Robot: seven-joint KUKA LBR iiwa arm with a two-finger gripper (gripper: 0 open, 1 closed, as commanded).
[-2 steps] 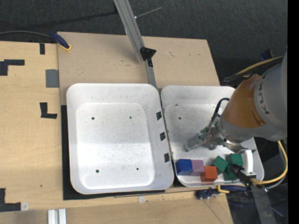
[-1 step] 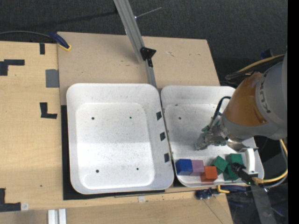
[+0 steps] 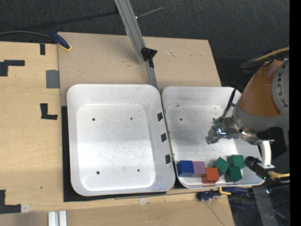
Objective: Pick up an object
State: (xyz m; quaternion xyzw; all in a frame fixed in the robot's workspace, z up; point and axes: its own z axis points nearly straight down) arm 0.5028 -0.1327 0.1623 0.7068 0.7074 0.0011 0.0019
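In the right bin [image 3: 197, 102], several small blocks lie along the near edge: a blue cube [image 3: 185, 167], a lilac cube [image 3: 199, 167], an orange cube [image 3: 211, 174] and green blocks [image 3: 230, 167]. My gripper [image 3: 216, 134] hangs over the right half of that bin, above and slightly behind the blocks. Nothing shows between its fingers.
The left bin [image 3: 115, 138] sits beside the right one. A slanted metal rod [image 3: 134, 25] runs from the top of the view down to the seam between the bins. The arm's orange band [image 3: 263, 95] and grey body cover the right bin's far right side.
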